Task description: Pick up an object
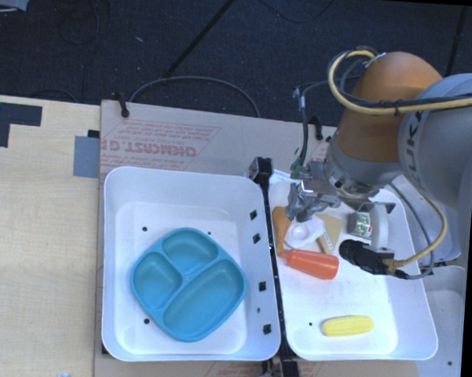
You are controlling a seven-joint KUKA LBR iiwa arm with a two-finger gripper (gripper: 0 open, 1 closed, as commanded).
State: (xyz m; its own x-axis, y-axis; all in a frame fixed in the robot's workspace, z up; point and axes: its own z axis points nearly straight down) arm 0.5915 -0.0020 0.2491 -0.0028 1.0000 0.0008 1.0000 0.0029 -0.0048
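Note:
My gripper (303,216) hangs low over the back left part of the right bin (408,323), just above a small heap of things. Right under it lies a pale whitish piece (301,232), with an orange stick-like thing (279,224) to its left and a tan wedge (330,228) to its right. An orange carrot (311,263) lies just in front of the heap. A yellow corn cob (347,326) rests near the bin's front. I see nothing clearly held between the fingers.
The left bin (129,208) holds a blue divided plate (188,283). A black divider (267,259) runs between the two bins. The grey and orange arm covers the right bin's back right part.

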